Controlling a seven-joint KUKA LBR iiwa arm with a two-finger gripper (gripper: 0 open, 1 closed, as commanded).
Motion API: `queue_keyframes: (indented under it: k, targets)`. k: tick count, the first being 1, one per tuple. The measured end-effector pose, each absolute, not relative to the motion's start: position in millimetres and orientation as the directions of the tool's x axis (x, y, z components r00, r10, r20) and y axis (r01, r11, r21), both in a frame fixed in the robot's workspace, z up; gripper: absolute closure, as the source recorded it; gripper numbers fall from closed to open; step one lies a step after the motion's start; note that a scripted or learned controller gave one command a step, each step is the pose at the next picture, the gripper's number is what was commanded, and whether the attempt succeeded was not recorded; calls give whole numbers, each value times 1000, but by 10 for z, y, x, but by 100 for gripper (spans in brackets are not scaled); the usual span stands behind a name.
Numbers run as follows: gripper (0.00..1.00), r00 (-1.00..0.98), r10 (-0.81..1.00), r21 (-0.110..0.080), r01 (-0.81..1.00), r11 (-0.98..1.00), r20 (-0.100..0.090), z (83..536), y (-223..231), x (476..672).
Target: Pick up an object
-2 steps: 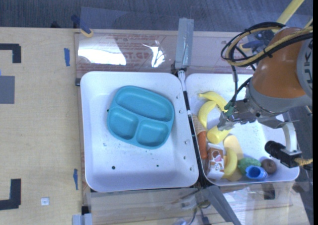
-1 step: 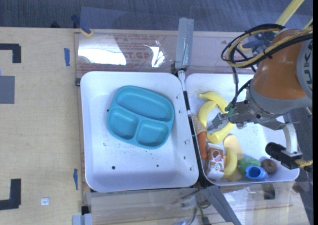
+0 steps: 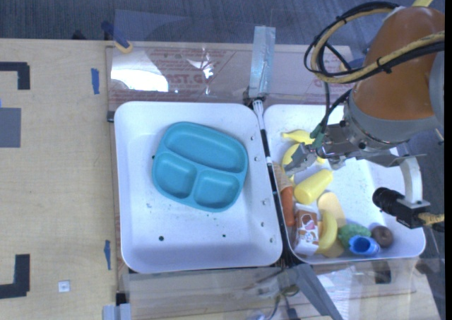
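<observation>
The right bin [image 3: 361,183] holds several toy foods. A yellow curved piece [image 3: 296,135] lies at its far left corner, and my gripper [image 3: 305,156] hangs right over it, partly hiding it. Below the gripper sit a pale yellow lemon-shaped piece [image 3: 313,186], an orange carrot [image 3: 287,205] along the left wall, a small printed box [image 3: 306,228] and a banana [image 3: 329,223]. Near the front wall are a green broccoli [image 3: 351,232], a blue cup [image 3: 362,245] and a brown donut [image 3: 382,235].
The left bin [image 3: 141,170] carries a blue divided plate [image 3: 200,166]. The grey and orange arm [image 3: 395,78] with its looping cables covers the right bin's far right part. A black fitting [image 3: 395,205] juts over the bin's right side.
</observation>
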State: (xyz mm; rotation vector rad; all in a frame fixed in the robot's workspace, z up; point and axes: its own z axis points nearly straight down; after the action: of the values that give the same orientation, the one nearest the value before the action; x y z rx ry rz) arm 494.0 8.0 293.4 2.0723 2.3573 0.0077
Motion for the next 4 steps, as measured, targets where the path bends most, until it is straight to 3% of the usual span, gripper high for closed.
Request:
queue_keyframes:
  k: [1,2,3,4]
  targets:
    - [0,-115,993,1,993,115,-2,3128,-173,6269]
    - [0,78,997,-7,997,-78,-2,2238,-703,6033]
    - [0,10,1000,5,1000,-10,0,2901,-854,5432]
    - [0,102,995,-8,995,-102,0,2116,-600,5488]
